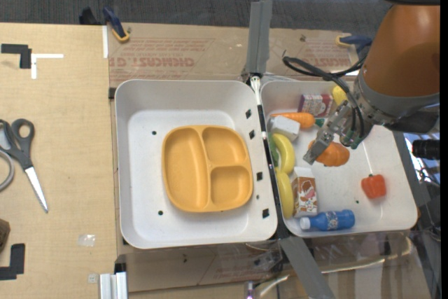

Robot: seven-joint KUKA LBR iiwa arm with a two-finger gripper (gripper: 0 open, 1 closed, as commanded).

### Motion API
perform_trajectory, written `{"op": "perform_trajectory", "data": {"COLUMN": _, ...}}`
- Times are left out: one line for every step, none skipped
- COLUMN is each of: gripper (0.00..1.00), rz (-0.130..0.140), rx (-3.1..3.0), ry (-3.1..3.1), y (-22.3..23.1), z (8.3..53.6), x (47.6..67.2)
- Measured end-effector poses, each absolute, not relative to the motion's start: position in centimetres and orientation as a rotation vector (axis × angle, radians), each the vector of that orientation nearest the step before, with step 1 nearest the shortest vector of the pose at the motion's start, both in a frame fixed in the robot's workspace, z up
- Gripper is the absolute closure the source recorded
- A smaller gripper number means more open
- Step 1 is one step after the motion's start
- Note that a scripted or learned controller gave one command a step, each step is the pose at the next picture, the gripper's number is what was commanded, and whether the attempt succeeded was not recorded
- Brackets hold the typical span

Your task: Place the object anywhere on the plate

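gripper [323, 148] low in right white bin [392, 217], grip state unreadable | round orange toy fruit [334, 155] touching gripper, not lifted | yellow three-compartment plate [207, 168] in left bin | placement pending

The plate [207, 169] is showing as smooth yellow-orange plastic with a soft sheen. Both bins [133, 171] are presenting as smooth white plastic, slightly glossy. The bench [56, 171] is reading as pale, matt wood-grain board. The cardboard sheet [182, 56] behind the bins is looking matt brown and printed. The scissors [26, 161] are displaying bright metal blades with grey handles. The arm's orange band [409, 45] is appearing smooth, with a dull sheen.
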State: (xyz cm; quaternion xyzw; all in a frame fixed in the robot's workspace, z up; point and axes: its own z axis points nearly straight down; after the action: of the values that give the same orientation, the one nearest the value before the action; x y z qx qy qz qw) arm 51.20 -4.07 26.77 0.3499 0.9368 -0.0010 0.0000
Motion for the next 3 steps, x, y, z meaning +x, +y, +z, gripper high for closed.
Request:
{"op": "perform_trajectory", "data": {"gripper": 1.0, "rz": -0.003, "rx": 1.19, "ry": 2.909, "y": 4.6, "z": 24.1, "x": 53.6}}
{"op": "perform_trajectory", "data": {"gripper": 0.0, "rz": -0.003, "rx": 1.19, "ry": 2.908, "y": 4.6, "z": 24.2, "x": 53.6}}
{"op": "perform_trajectory", "data": {"gripper": 0.0, "rz": -0.005, "rx": 1.638, "ry": 2.683, "y": 11.6, "z": 23.6, "x": 50.6}}
